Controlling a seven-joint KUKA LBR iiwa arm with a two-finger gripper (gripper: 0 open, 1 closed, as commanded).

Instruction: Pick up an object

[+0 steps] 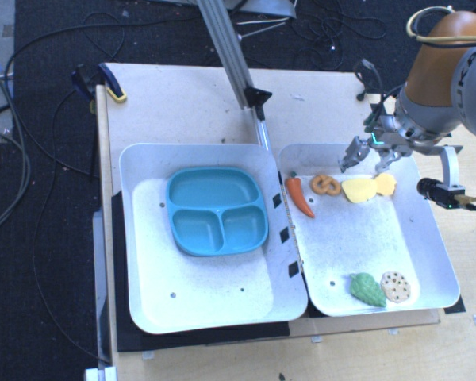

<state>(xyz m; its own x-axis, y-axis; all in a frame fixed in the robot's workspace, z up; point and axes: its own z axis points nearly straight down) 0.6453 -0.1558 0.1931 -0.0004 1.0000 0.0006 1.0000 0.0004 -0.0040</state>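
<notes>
Camera view — pretzel [326, 184] beside carrot [301, 197]

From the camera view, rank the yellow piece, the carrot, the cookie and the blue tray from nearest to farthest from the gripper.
Measured from the gripper:
1. Yellow piece, just below it at the top of the right bin.
2. Carrot, by that bin's left wall.
3. Cookie, at the bin's near edge.
4. Blue tray, in the left bin.

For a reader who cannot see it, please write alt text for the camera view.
A grey arm's gripper hangs open above a yellow toy in the right bin, beside a pretzel and carrot. The left bin holds a blue divided tray.
</notes>
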